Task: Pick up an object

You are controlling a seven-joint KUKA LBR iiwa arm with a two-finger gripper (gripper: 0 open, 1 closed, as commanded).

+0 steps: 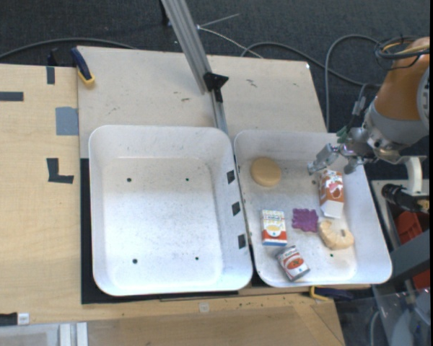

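**A:** Start with the big things. One table, two white bins on it. The left bin has only dark specks on its floor; everything loose is in the right bin.

**B:** And one arm, reaching in from the right, its gripper low over the right bin's far corner. Is it holding anything?

**A:** I can't tell. The end of it is a grey blur from here, and I can't make out how it's set. Nothing is visibly clamped in it.

**B:** Then the objects, big to small?

**A:** Six, one of each. A red-and-white bottle lying just below the gripper, close enough that they may touch. A round tan bun off to its left. A white-and-red carton near the middle. A pale pastry shape by the right wall, a small red can at the near edge, and a purple toy piece between carton and pastry.

**B:** What worries you?

**A:** The bottle looks like the likely target, and it's lying on its side next to the bin wall. My guess is a rounded body like that could roll or squirt out when squeezed. The wall could also block one side of the gripper.

**B:** And the neighbours?

**A:** The pastry and the purple piece sit near the bottle's lower end. A nudge along its length could shove it into them and jumble that corner.
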